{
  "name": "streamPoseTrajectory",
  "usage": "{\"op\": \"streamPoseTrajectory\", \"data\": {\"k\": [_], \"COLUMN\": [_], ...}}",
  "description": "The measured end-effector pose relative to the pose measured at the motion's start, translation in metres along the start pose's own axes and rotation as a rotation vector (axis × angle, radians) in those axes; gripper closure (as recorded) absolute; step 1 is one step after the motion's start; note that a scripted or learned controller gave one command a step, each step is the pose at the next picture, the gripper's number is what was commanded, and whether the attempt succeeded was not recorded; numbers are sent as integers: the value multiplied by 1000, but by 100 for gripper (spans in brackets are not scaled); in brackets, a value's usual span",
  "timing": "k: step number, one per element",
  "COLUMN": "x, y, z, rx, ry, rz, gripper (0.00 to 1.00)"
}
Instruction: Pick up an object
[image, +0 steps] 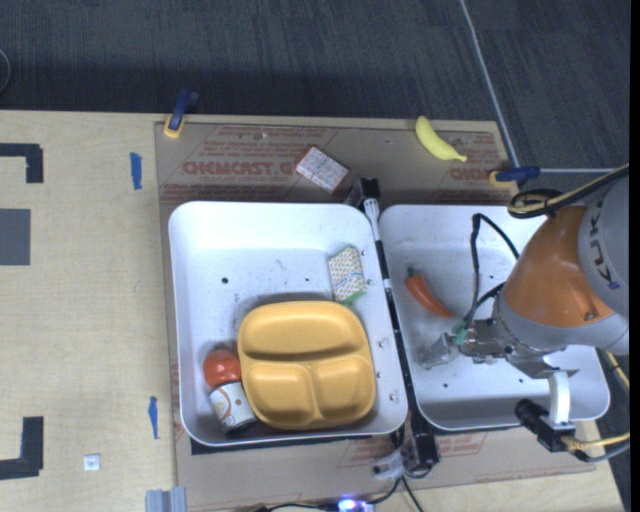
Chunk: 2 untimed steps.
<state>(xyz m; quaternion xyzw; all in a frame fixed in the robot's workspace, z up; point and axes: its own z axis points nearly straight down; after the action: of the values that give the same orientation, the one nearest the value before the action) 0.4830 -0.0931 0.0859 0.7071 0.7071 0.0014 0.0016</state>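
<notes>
Metal fingers (437, 350) low over the right white bin (590, 395) floor; opening cannot be judged, nothing seen between them. Small orange carrot-shaped toy (426, 293) lies just beyond, unobstructed. Left white bin (200, 250), beside it: yellow compartment tray (305, 362), red-white can (228, 390), patterned packet (346, 272).

Your target: small orange carrot-shaped toy with green tip (426, 293)
Pose: lying slantwise
Place: right bin's (500, 405) upper left floor

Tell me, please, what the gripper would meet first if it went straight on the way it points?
Probably the right bin's bare floor; the gripper points down and left. The carrot lies off that line, though depth is unclear.
</notes>
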Motion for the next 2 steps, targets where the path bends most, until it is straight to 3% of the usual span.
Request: {"op": "streamPoseTrajectory", "data": {"k": [2], "x": [-1], "y": [7], "z": [0], "rx": [4], "ry": [1], "rz": [0], "gripper": [0]}}
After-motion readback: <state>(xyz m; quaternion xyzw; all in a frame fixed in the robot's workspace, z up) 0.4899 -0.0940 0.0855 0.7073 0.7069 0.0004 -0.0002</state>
